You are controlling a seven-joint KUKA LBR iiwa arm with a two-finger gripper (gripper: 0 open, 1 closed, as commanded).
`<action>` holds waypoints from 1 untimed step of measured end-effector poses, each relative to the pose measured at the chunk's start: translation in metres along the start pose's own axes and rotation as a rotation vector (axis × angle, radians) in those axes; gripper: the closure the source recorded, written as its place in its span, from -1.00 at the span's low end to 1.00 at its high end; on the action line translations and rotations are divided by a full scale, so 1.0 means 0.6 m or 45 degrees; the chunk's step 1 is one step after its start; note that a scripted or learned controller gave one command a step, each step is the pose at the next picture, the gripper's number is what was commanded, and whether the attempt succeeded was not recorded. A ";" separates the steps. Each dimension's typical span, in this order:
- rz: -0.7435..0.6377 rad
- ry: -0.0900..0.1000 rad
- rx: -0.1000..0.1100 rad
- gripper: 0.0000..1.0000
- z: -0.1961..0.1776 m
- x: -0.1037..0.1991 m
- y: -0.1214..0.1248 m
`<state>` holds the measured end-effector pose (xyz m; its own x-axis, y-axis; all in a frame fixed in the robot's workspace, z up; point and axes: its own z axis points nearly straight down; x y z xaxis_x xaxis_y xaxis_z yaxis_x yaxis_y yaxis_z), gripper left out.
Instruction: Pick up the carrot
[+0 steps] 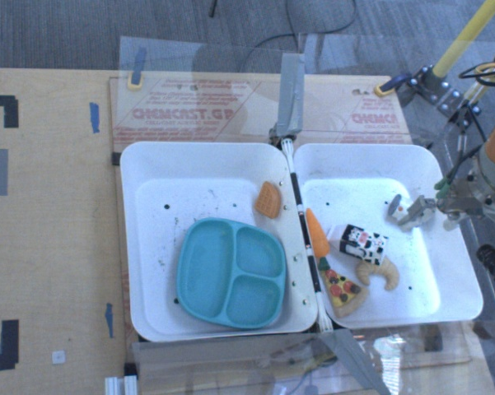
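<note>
Carrot (316,233) beside cow carton (362,243); pizza slice (343,290) below.

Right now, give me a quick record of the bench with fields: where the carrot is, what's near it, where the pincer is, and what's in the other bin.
carrot: orange carrot in right bin, against the divider
neighbours: pizza slice below it; black and white carton beside it; croissant further right
pincer: pincer over right bin, apart from carrot, holding nothing
left bin: teal divided plate; waffle piece
</note>
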<state>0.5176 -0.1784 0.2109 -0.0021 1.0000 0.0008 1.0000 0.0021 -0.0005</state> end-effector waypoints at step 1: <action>0.182 -0.001 -0.003 -1.00 0.183 0.122 0.027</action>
<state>0.5339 -0.1048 0.1014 0.1404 0.9901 0.0000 0.9901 -0.1404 0.0015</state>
